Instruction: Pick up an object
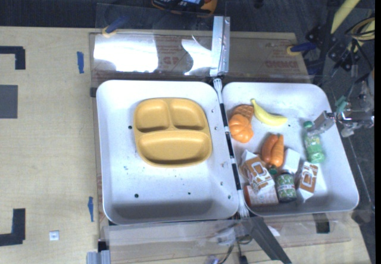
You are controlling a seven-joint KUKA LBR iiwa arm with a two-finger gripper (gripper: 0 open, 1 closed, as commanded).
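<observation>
Approach stage, with grey metal end effector (334, 120) poised over shallow white right-hand bin (297, 97), open or closed impossible to tell, needing next a square descent onto nearby green plastic bottle (313, 145).

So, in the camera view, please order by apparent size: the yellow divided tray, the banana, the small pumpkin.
1. Yellow divided tray, by far the largest.
2. Banana and small pumpkin look close in size; the banana is longer, the pumpkin rounder, so I do not rank them.
</observation>
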